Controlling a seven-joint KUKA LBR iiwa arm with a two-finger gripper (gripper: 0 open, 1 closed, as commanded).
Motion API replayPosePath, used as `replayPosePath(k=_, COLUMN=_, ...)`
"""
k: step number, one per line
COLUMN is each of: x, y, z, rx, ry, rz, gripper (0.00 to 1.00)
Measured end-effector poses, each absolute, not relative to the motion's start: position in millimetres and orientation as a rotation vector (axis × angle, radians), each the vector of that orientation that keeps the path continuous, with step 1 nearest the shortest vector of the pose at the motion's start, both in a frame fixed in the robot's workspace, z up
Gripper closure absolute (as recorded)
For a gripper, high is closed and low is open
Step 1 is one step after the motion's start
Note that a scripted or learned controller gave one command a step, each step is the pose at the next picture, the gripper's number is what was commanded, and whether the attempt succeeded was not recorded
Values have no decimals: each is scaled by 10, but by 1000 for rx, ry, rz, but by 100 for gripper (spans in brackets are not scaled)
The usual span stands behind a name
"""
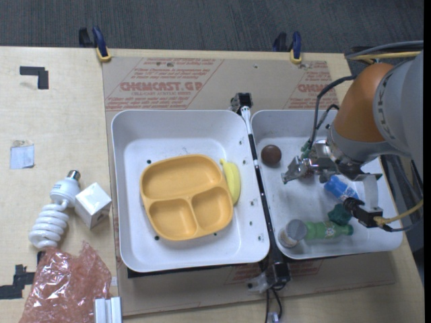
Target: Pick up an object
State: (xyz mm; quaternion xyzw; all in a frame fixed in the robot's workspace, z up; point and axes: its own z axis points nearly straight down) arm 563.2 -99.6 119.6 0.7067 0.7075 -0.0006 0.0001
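Gripper (296,170) hung over the right bin (279,123), near a brown ball (271,155); couldn't tell its state. Blue obj (339,188) and green toy (330,229) lay w/in that bin.

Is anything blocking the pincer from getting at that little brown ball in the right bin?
Nothing visible does. The brown ball lies alone on bare white floor in the right bin, and the pincer hangs just to its right, with open floor between them.
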Motion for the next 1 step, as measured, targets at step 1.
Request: replayPosePath(k=1, x=5042, y=-1013, z=933, rx=2223, ry=2220, rz=0, gripper=0)
